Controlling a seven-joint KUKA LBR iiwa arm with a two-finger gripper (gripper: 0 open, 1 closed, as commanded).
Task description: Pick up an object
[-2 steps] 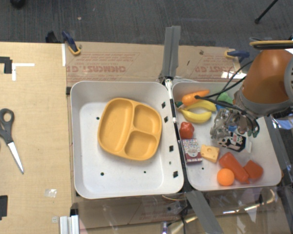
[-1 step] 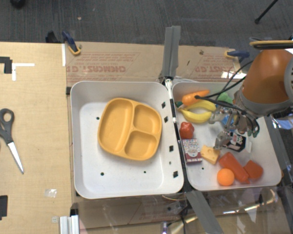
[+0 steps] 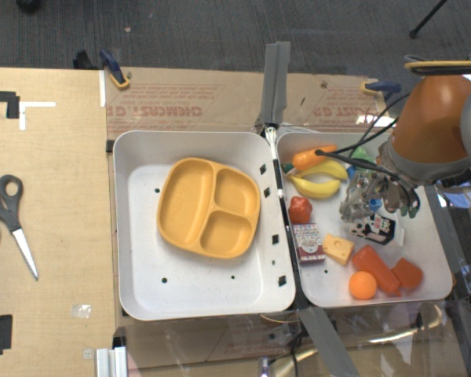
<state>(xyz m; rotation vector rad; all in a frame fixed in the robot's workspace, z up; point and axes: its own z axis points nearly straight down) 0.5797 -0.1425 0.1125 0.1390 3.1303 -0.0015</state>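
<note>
The end effector (image 3: 366, 201) hovers in the right bin (image 3: 436, 285), banana (image 3: 317, 184) just left; grip state unclear.

Divided plate (image 3: 209, 208) sits alone in left bin (image 3: 133, 234). Right bin (image 3: 436, 246) holds banana (image 3: 318, 185), cheese wedge (image 3: 338, 249), orange (image 3: 363, 285). Scissors (image 3: 14, 218) lie on tabletop (image 3: 47, 289), far left.

Bright, even overhead light; soft shadows; slightly soft focus.

Toys crowd the right bin (image 3: 439, 234), while bare floor rings the yellow plate (image 3: 209, 207).
</note>
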